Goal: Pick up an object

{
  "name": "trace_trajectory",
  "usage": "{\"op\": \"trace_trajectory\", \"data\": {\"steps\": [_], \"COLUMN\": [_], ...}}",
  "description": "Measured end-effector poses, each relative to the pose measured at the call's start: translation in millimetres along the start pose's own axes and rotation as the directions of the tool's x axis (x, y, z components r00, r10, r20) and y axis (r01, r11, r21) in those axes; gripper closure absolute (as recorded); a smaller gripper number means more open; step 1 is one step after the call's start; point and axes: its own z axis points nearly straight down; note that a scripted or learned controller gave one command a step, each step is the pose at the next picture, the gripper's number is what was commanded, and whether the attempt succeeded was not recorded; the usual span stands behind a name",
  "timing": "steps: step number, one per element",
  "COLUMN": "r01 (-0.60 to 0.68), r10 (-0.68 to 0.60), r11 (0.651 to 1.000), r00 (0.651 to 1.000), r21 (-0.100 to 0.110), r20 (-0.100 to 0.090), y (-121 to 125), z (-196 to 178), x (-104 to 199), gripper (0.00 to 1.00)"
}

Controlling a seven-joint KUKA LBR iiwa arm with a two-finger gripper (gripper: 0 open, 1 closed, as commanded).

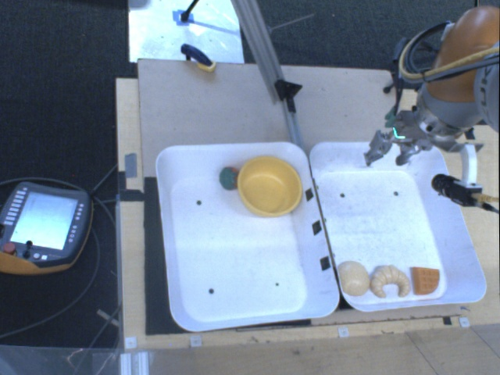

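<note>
Hovering over the far edge of the right bin (469,283): gripper (388,153), fingers spread apart, nothing sitting between them. Arm (461,61) reaching in from the right, orange band showing above the wrist, cables looping around it.

Lying in a row along the near wall of the right bin: pale round bun-like piece (353,278), croissant-shaped piece (391,280) just beside it, then orange-brown square piece (425,280) just beside that. All three sitting well apart from the gripper, at the opposite end of the bin. Rest of that bin's floor showing bare white.

Sitting in the left bin (234,287), near its far right corner: yellow bowl (269,185), upright, opening facing up. Small dark green object (228,178) touching or just beside the bowl's left rim; hard telling which.

Running down at a slant from the top of frame toward the gap between the bins: metal pole (262,41), ending in a black clamp (287,91). Lying on the bench's far edge: small dark tool with a yellow tip (198,56). Resting on the floor left of the bench: teach pendant (41,225), screen lit, cable trailing off.
</note>
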Motion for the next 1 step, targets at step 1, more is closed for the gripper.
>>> {"op": "trace_trajectory", "data": {"steps": [1], "r01": [0.0], "r10": [0.0], "r11": [1.0], "r00": [1.0], "r21": [0.0], "r20": [0.0], "y": [0.0], "z": [0.0], "x": [0.0], "gripper": [0.0]}}
